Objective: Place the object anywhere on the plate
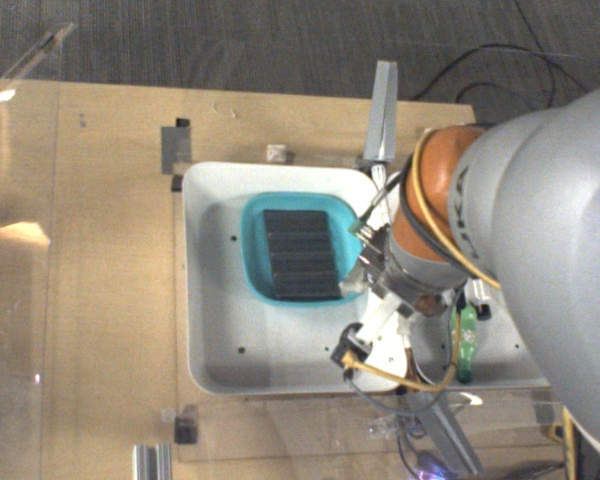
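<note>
A teal, rounded-square plate [255, 258] lies in the left white bin [208, 298]. A dark ridged rectangular object [300, 253] lies flat on the plate and covers most of its middle. My gripper [363, 268] hangs at the plate's right edge, just right of the dark object, and the grey wrist and orange band [435, 183] above hide most of it. Nothing shows in its grasp.
A green bottle-like object [466, 343] lies in the right bin, partly under the arm. Cables [380, 368] loop below the wrist over the bin's front right corner. The big grey arm body covers the right bin. Bare bin floor lies left of and in front of the plate.
</note>
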Motion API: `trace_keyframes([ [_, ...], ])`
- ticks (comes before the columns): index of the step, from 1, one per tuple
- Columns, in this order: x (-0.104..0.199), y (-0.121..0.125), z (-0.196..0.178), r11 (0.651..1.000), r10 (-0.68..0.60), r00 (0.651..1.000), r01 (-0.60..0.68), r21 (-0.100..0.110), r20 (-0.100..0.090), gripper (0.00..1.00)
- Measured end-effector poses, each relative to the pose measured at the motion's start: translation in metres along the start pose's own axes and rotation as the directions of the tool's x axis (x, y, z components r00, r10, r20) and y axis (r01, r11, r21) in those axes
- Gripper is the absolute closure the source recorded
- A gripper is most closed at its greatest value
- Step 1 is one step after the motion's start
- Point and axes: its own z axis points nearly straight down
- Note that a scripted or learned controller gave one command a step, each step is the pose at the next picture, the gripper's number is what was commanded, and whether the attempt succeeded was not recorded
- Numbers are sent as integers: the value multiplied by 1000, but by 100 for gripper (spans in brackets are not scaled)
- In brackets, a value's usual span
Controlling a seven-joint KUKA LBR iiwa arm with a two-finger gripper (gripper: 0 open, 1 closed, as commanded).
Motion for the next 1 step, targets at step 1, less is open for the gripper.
trace_keyframes([
  [1,-46,41,-90,995,99,995,-99,-3,-3,0],
])
